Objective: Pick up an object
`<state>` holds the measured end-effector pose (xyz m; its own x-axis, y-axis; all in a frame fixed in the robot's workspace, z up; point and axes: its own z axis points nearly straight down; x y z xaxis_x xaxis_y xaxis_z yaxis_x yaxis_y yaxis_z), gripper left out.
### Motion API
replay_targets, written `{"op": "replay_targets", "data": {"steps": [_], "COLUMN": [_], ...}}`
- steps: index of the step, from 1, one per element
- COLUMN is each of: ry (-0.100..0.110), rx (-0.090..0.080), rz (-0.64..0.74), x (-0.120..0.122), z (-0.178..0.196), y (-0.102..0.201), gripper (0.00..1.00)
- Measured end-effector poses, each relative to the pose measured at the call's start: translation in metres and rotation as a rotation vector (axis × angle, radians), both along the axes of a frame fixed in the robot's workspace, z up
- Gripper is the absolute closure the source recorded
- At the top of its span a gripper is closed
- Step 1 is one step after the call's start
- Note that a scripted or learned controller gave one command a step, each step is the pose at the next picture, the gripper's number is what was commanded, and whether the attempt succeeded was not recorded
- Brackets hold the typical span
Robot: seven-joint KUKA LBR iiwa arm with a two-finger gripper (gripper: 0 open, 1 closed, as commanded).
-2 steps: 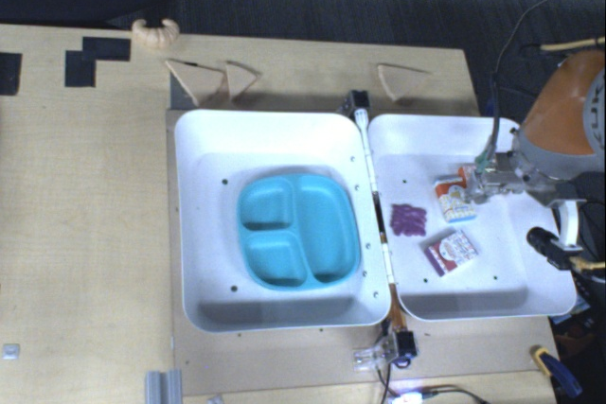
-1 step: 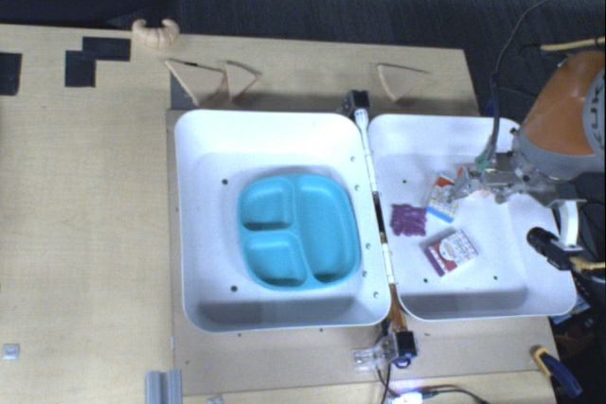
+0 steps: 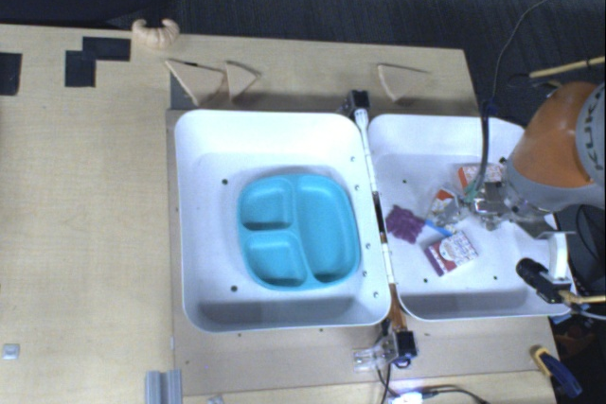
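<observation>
The right bin point(image 3: 417, 147) holds several small things. A purple lump point(image 3: 405, 223) lies near its left wall. To its right a red and white packet point(image 3: 453, 252) rests on the bin floor. An orange and white packet point(image 3: 468, 175) lies further back, and a small white and blue piece point(image 3: 441, 206) sits between them. My gripper point(image 3: 481, 203) hangs low over the middle right of this bin, just right of the white and blue piece and above the red and white packet. The wrist hides what lies under it.
The left bin point(image 3: 204, 156) holds a blue divided tray point(image 3: 298, 229) in its middle. A raised rim point(image 3: 371, 194) separates the two bins. My arm's orange band point(image 3: 559, 147) reaches in over the right bin's right wall.
</observation>
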<state>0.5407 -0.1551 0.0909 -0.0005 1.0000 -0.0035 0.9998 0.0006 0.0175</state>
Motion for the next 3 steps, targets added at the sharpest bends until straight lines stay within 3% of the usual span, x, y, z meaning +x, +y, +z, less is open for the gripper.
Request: {"op": "replay_targets", "data": {"steps": [1,2,3], "ry": [-0.006,0.013,0.014], "rx": [0.002,0.001,0.002], "rz": [0.002,0.001,0.001], "x": [0.003,0.044,0.044], "z": [0.013,0.023,0.023], "y": [0.001,-0.051,-0.051], "gripper": [1.00,1.00,0.00]}}
